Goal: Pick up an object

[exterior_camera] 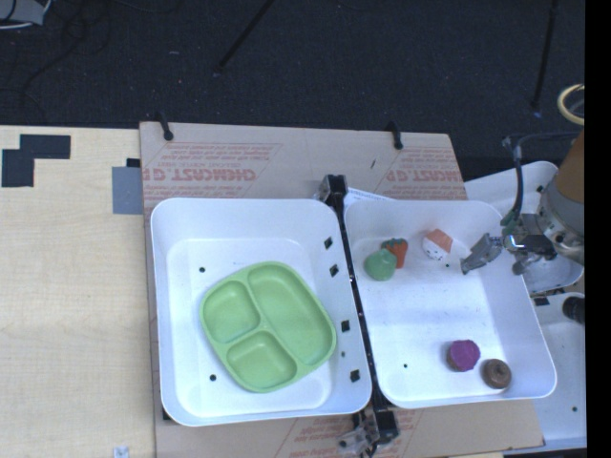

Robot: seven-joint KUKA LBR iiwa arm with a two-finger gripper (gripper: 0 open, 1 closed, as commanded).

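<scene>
Nearest the camera, a brown doughnut (495,373) and purple piece (464,355) hug the right bin's (420,389) front right corner; green fruit (380,264), red piece (397,250) and orange-white piece (437,244) sit rearward; jaws (479,256) released, grasping nothing, over the right rim; mid-floor bare; a green 3-compartment tray (267,324) occupies the left bin (181,256).

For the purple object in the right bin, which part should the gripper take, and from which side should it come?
Grip the purple object across its rounded middle, coming straight down from above. It looks compact and roundish, and lies on the bin floor. The brown ring-shaped toy sits close at its lower right, so probably place the fingers on the upper-right and lower-left sides.
</scene>
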